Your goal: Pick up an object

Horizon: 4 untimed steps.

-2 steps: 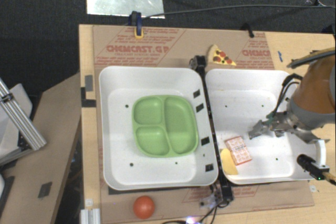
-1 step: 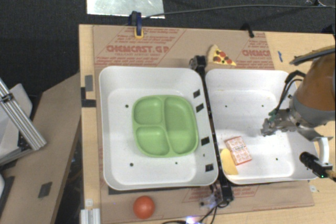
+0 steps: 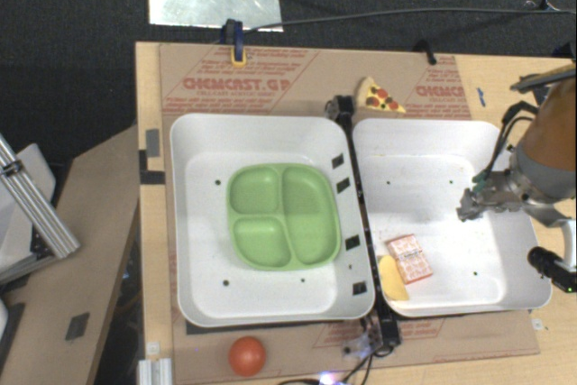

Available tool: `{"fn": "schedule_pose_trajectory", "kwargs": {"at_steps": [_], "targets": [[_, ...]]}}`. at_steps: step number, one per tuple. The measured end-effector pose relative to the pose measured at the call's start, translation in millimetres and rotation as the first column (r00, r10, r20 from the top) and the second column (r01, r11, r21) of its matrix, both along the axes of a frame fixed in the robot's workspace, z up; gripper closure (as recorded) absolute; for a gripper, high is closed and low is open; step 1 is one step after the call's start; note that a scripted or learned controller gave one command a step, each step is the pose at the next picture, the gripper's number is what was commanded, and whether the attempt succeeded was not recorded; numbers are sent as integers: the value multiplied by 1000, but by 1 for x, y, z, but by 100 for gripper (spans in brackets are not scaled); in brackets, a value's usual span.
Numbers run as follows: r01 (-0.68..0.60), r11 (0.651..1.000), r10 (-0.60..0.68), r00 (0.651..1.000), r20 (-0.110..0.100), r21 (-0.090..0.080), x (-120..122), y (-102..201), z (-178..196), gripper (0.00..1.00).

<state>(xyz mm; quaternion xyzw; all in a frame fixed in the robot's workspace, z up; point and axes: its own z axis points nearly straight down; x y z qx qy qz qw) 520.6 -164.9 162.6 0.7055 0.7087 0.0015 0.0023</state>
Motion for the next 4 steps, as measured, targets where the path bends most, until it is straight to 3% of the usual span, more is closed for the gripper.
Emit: {"fn": "schedule_pose_trajectory", "kwargs": {"at_steps": [2, 4], "targets": [[-1, 1000, 1, 1000, 1, -1, -3, -6, 89, 100], [-6, 1000, 6, 1000, -1, 2, 42, 91, 77, 100]]}}
